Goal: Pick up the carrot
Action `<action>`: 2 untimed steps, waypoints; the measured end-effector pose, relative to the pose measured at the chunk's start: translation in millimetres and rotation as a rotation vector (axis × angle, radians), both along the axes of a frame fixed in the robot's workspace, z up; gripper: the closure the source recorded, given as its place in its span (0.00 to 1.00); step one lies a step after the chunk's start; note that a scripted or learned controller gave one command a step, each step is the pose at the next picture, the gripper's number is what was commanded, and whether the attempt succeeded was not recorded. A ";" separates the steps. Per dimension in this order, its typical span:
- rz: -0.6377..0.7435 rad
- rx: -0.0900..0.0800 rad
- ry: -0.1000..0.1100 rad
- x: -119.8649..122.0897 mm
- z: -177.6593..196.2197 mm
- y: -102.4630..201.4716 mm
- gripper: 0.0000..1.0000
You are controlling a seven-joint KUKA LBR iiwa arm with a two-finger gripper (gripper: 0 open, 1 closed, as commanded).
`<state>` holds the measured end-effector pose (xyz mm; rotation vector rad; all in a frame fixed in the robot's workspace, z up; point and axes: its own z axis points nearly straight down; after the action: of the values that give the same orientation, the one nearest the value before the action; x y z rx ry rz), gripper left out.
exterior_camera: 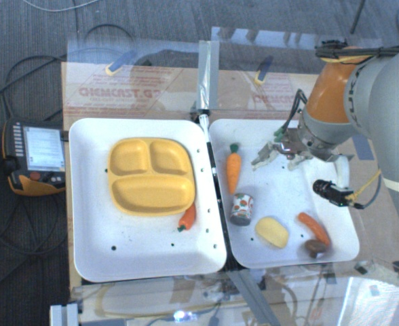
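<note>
Bench [138,90]: carries my two white bins side by side; a cardboard sheet at its 12 o'clock edge bears faint reddish lettering I cannot read.
Left bin [98,250]: holds a yellow divided tray [150,175] and a small red-orange pepper [186,218] at the tray's 5 o'clock corner.
Right bin [281,131]: holds the carrot, a small can [241,208] with a label too small to read, a pale yellow lump [272,231] and a second orange piece [314,227] at 4 o'clock.
My pincer [275,153]: spread open, pinching nothing, poised at the carrot's 3 o'clock, near but apart.
Carrot [233,168]: against the bin's 9 o'clock wall, green top toward 12 o'clock, tip toward 6.
Handling: I judge it light, stiff, smooth and likely to roll; I would close across its thick upper half.
</note>
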<state>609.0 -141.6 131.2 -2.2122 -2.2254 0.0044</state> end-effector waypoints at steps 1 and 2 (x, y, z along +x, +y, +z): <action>0.372 -0.008 -0.016 25.1 -40.8 33.4 0.00; 1.161 -0.012 -0.018 14.9 -40.0 34.5 0.00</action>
<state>623.9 -107.1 91.1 -0.6335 -3.0961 0.0002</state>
